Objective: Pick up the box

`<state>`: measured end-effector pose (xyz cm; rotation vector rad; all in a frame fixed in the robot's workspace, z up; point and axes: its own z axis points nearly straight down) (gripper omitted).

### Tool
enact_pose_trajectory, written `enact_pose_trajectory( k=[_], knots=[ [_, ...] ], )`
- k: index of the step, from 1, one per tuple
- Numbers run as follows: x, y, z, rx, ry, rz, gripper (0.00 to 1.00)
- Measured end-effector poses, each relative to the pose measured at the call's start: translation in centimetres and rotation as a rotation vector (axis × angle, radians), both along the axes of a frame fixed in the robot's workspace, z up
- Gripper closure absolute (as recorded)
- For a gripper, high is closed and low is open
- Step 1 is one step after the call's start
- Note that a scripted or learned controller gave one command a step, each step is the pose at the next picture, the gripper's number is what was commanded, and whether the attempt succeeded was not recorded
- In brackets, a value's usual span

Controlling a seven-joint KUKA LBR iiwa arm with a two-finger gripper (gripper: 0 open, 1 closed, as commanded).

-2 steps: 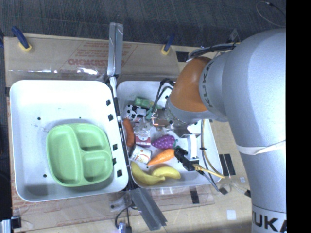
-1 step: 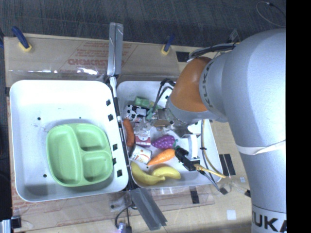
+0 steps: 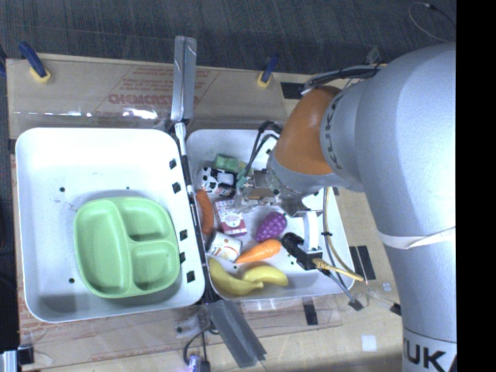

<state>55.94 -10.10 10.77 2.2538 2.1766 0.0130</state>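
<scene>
The end effector (image 3: 260, 186) is low over the toys, reaching; I cannot tell its state. Just below it lies the box (image 3: 232, 222), so next it must close on that.

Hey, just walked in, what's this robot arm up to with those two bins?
The grey arm with the orange band reaches in over the right bin, and its gripper sits low among a clutter of toy food. Nearby lie a small box with a pink label, a purple grape bunch, a carrot, a banana and a sausage. Whether the gripper has hold of anything cannot be told. The left bin holds a green divided tray.
</scene>
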Motion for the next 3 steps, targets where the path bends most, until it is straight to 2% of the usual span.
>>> enact_pose_trajectory(
  k=[1, 2, 3],
  knots=[
    [0.0, 0.0, 0.0, 0.000, 0.000, 0.000, 0.00],
    [-2.6, 6.1, 8.4, 0.000, 0.013, 0.186, 0.00],
    [-0.6, 5.5, 8.4, -0.004, 0.011, 0.523, 0.00]
  ],
)
